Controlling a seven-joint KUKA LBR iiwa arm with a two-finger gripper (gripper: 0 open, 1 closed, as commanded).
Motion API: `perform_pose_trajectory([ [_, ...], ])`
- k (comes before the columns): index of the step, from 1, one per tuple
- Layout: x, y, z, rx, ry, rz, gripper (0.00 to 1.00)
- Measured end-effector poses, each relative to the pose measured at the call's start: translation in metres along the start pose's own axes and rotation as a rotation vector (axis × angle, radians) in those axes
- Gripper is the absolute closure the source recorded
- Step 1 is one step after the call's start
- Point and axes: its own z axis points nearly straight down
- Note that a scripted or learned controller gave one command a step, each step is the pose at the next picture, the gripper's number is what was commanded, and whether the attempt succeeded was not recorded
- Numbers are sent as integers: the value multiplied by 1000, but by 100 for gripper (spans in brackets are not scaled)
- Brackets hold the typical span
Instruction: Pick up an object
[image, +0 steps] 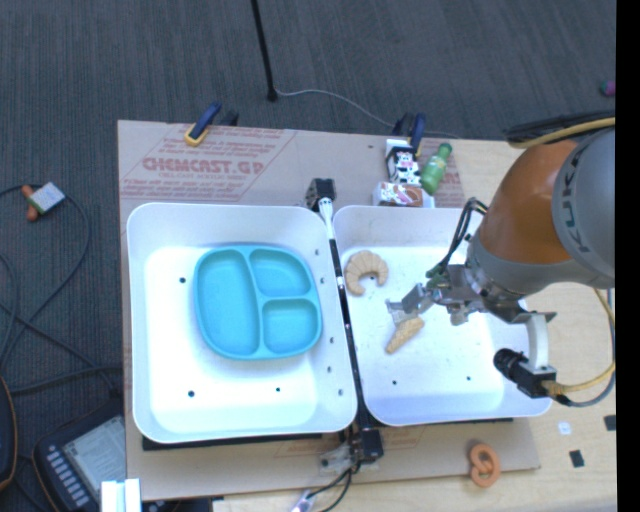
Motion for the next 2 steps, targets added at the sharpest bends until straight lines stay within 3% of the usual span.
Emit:
perform_pose_trajectory([
  [1,-8,30,96,-8,0,-1,0],
  [2,-9,30,86,-11,-4,0,100],
])
